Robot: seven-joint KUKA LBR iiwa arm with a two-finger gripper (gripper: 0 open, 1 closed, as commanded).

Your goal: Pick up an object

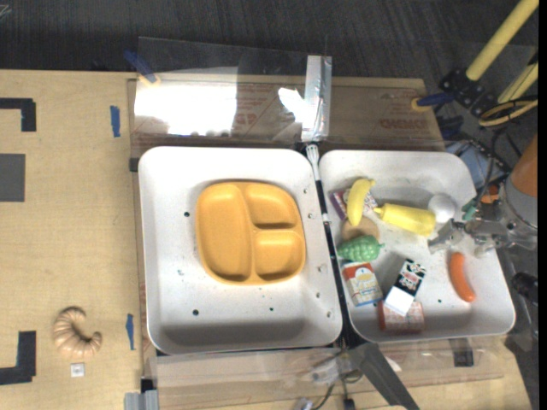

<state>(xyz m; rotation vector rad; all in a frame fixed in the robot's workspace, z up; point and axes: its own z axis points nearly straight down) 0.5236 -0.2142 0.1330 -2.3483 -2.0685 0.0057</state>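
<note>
The right bin point(491, 314) holds several small items. A banana point(359, 196) lies at the back, beside a yellow bottle point(407, 218) lying on its side. A green bumpy toy point(359, 248) sits near the bin's left wall. In front are a red and white carton point(362, 282), a black and white box point(412, 275) and a white block point(400, 301). An orange sausage-shaped toy point(461, 278) lies at the right. My gripper point(461, 227) hangs low over the bin's right side, just right of the bottle's cap and above the orange toy. I see nothing held in it.
The left bin point(162, 229) holds a yellow divided plate point(250, 231). A toy croissant point(77, 331) lies on the wooden bench at the front left. A clear plastic sheet and a taped post point(316, 101) stand behind the bins. Cables and a yellow pole point(508, 24) crowd the back right.
</note>
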